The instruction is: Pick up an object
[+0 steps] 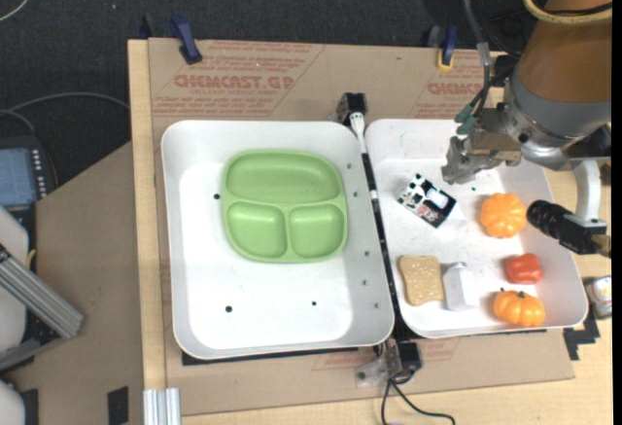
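Note:
My gripper [463,167] hangs over the back of the right bin [389,153], just up and right of a small black-and-white packet [426,199]. Nothing shows between its tips. An orange pumpkin [501,215] lies to the right of the packet, below the wrist. Along the bin's front lie a slice of bread [421,279], a pale grey block [457,285], a red pepper [523,268] and a second orange pumpkin [518,307].
The left bin [185,248] holds a green divided plate [285,204] toward its back. A black clip [352,107] sits at the back where the two bins meet. Blue clamps [185,37] grip the cardboard's far edge.

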Controlling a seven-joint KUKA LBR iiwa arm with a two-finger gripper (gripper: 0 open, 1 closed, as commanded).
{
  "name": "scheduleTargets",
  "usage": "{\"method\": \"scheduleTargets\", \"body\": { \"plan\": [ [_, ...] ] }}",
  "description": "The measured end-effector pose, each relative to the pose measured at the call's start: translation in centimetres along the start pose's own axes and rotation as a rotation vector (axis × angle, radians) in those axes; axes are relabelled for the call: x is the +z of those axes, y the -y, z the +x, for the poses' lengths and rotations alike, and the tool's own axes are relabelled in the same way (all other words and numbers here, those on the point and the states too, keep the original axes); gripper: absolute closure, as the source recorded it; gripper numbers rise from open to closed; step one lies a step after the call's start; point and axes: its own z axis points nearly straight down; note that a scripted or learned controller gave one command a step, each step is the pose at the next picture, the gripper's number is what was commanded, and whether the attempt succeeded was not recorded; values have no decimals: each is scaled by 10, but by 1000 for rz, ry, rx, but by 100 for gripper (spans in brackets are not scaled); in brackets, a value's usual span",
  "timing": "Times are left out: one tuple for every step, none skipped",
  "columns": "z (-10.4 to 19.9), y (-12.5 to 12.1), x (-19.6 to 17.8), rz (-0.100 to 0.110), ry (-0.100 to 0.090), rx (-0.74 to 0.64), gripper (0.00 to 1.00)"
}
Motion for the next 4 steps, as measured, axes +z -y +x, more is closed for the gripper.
{"method": "scheduleTargets", "body": {
  "plan": [
    [44, 16, -59, 3, 0, 3, 100],
    [-19, 39, -196, -10, 4, 15, 100],
    [9, 55, -76, 23, 0, 8, 100],
    [37, 43, -62, 13, 0, 6, 100]
  ]
}}
